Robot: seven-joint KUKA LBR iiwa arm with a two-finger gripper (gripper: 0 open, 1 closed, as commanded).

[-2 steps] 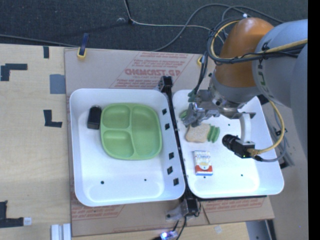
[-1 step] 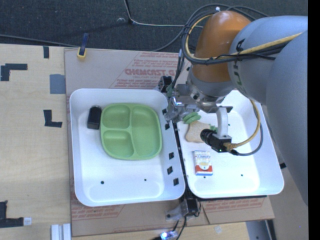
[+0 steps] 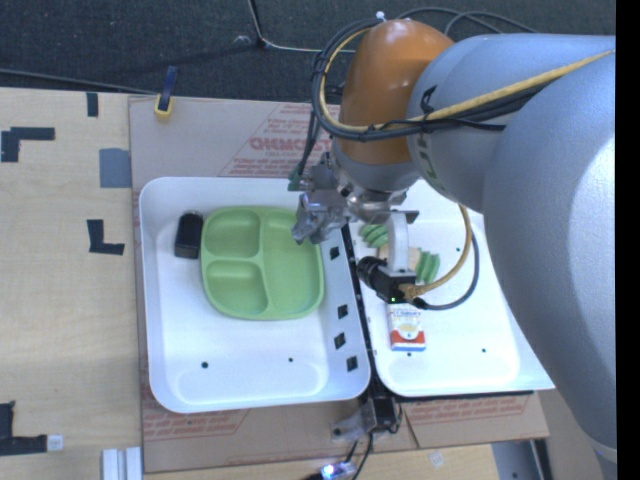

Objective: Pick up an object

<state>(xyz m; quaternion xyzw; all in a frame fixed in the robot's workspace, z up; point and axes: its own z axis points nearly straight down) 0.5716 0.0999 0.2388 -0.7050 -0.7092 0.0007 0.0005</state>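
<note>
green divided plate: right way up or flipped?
Right way up. The green plate lies flat in the left bin, its three compartments facing the camera.

Two shallow white plastic bins (image 3: 170, 368) (image 3: 480, 363), one green three-compartment plate (image 3: 262, 263), one small black block (image 3: 188, 235), one small red-and-white carton (image 3: 407, 330).

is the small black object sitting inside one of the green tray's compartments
No. The black object lies on the floor of the left bin, against the green tray's left edge, outside its compartments.
</note>
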